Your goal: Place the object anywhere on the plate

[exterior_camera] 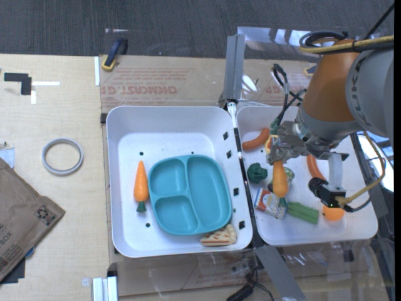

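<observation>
The gripper [280, 157] hangs over the right bin [360, 227], fingers closed on an upright orange carrot [280, 179], and the teal plate [190, 194] lies to its left in the neighbouring bin.

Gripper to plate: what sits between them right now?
In the camera view, the gripper is over the right bin, the plate in the left bin. Between them lie the green broccoli piece and the two bins' adjoining walls.
</observation>
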`<state>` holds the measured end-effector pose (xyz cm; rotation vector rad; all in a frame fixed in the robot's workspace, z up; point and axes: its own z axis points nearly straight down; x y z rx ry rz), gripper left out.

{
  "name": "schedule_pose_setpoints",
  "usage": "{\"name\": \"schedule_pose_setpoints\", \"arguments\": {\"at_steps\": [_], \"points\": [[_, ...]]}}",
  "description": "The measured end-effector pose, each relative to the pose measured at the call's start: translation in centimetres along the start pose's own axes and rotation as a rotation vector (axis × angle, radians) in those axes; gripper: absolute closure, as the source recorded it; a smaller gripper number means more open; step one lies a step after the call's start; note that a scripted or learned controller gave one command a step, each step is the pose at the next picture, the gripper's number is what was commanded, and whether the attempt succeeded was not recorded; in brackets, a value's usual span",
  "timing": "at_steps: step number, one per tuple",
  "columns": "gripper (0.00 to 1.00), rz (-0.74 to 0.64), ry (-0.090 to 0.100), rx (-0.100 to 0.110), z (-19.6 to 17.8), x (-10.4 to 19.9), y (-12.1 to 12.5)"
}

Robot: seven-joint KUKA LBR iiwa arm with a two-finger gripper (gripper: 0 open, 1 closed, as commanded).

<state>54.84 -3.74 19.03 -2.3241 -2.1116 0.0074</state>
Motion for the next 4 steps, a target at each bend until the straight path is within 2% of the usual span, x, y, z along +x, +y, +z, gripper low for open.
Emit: {"name": "schedule_pose_setpoints", "arguments": {"at_steps": [1, 2, 3, 4], "points": [[1.00, -0.190, 0.001, -0.001, -0.6, 5.7, -2.6], [1.00, -0.166, 0.000, -0.001, -0.1, 9.6, -8.1], [1.00, -0.210, -0.001, -0.002, -4.3, 14.3, -0.4], [0.00, -0.210, -0.001, -0.002, -4.3, 14.3, -0.4]]}}
